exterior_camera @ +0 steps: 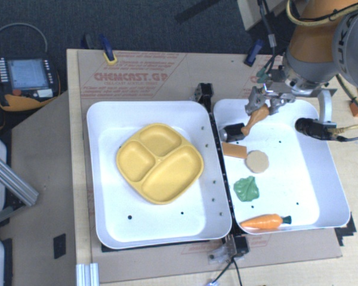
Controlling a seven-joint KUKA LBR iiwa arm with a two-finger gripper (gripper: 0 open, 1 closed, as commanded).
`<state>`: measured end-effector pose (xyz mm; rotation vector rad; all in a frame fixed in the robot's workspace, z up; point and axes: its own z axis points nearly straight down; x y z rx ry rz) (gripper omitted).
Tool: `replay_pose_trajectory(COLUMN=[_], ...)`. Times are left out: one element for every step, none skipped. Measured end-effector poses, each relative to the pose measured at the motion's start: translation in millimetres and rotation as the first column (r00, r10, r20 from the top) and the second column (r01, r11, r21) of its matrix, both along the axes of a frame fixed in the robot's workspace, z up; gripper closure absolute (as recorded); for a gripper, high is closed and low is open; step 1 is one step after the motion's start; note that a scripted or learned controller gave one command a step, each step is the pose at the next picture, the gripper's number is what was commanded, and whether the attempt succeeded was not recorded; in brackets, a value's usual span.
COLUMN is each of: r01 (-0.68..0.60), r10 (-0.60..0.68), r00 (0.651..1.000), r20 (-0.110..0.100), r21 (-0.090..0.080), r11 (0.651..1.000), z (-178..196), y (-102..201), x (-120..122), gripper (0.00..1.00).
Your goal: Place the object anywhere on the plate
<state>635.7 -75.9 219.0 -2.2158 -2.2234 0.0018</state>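
Nearest you, the carrot (264, 221) lies along the front wall of the right bin (322, 183), with a green leaf (246, 188) behind it, then a tan disc (257, 161) touching an orange-brown stick (234, 151). You have the yellow plate (160, 162) sitting alone in the left bin (104, 159), three compartments, turned at an angle.

Your claw (264, 102) hangs over the back left corner of the right bin. A thin orange-tan piece (254, 119) slants down from it towards a dark utensil-like thing (232, 131) by the bin's left wall. The piece's top end reaches the claw, so it looks pinched there, but you cannot tell how far the claw is spread or whether it truly has the piece; treat the grip as unproven.

Judge the risks from that. If the hold is only at the tip, the long hanging end can swing and slip free on the way across. Its low end is close to the divide between the bins (218, 159); too little lift and it may catch on the walls there and be pulled out. It may also drag the dark thing it seems to touch. A drop short of the plate lands it on bare bin floor, and the plate's raised ridges could tip a slanted piece back off the rim.
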Motion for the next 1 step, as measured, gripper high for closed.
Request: replay_pose_trajectory(r01=[0.000], r10=[0.000], r00=[1.000], r20=[-0.001], r21=[0.000], r11=[1.000], z=[-9.3], y=[49.3], x=[-17.0], gripper=[1.00])
